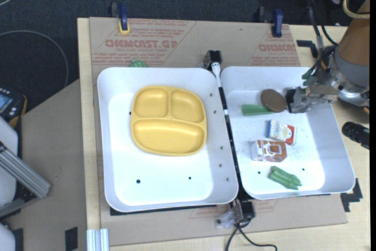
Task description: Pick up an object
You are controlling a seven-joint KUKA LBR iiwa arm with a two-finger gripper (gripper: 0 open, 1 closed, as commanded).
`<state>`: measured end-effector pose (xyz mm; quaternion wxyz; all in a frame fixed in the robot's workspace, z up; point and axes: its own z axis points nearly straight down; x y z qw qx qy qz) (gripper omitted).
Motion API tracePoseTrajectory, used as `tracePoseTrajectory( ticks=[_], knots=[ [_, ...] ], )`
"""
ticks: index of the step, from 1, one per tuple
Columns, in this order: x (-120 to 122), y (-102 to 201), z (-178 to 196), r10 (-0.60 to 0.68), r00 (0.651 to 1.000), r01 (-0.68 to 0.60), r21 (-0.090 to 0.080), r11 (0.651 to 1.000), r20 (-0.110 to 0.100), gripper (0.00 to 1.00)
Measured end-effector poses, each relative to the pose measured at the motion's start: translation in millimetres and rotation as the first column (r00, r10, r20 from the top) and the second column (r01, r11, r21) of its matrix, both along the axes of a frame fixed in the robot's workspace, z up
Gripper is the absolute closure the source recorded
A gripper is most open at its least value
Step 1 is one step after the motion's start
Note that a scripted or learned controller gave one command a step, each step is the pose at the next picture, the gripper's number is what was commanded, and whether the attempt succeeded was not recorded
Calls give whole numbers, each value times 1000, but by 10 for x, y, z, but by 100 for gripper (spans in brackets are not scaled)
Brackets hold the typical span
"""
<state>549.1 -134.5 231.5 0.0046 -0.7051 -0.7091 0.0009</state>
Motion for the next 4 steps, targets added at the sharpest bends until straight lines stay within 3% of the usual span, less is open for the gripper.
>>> tracePoseTrajectory(
  ticks=[1,2,3,4],
  knots=[
    [-264,654,-284,0,1000,0,-1,1000,1,100],
    [-706,1155,647,1,1000,-1,-3,1000,15,100],
    [-696,1606,616,0,1000,0,-4,1000,10,100],
    [-694,2303,1082,4,1000,-4,-2,1000,14,100]
  ],
)
